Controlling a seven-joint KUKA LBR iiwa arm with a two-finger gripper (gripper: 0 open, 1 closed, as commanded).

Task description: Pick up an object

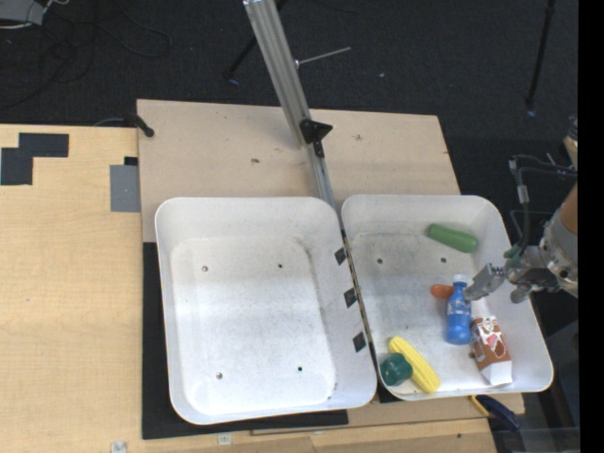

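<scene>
Tool (498,282) is hovering at rt bin's (415,210) rt rim, fingers spread, gripping nothing. Blue bottle (458,314) is standing just beside it, w/ orange item (441,292) and carton (491,349) close by. Green cylinder (451,237) is lying apart. Yellow corn (415,363) and green ball (395,371) are crowding the front edge. Left bin (189,217) is offering open room.

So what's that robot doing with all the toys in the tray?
It's trying to pick one up. The gripper reaches in from the right, over the right bin, just above the blue bottle. It isn't holding anything yet. A green cylinder, a yellow corn, a dark green piece and a little carton all lie in that bin. The left bin sits beside it.
</scene>
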